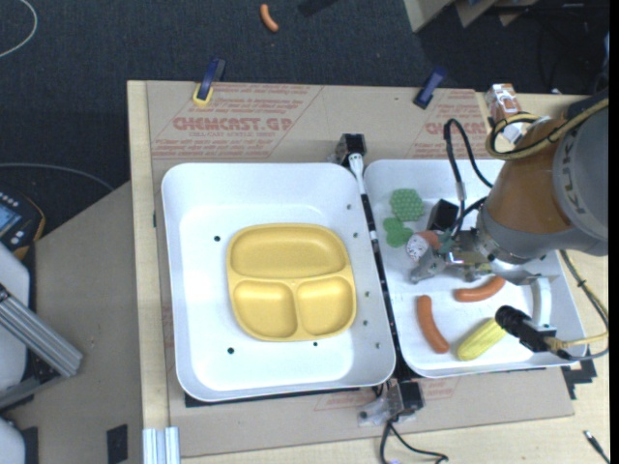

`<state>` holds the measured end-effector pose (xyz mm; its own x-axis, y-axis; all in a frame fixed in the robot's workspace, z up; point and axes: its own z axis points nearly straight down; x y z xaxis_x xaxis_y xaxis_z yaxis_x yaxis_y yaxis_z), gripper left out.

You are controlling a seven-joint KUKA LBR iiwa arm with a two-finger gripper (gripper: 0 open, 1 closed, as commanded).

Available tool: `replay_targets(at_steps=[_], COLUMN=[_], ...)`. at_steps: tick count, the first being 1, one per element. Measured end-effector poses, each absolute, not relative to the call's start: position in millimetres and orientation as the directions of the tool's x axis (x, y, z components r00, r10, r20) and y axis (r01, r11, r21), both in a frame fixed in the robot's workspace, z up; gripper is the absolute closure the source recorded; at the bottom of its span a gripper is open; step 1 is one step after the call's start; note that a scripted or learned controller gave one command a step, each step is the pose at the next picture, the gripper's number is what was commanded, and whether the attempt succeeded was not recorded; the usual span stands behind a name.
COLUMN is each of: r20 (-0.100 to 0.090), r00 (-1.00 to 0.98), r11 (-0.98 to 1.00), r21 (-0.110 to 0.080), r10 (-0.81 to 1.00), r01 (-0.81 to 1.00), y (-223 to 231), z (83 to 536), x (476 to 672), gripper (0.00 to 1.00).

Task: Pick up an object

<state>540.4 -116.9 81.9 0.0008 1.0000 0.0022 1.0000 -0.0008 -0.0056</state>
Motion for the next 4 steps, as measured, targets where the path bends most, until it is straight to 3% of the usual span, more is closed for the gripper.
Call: replay_targets(at_steps=[1,3,4], r20=[0.0,-0.002,-0.002], r00=[0.002,-0.002,-0.001], r11=[-0.002,0.002,0.001], r21=[0.001,0.007,0.006], r10=[1.0,1.0,1.0], r01=[1.0,1.0,1.0], y=[-117.7,-113.1,-113.2], z=[95.2,202.9,226.5], x=[541.8,544.5,545.7], gripper=[1.0,1.0,1.0])
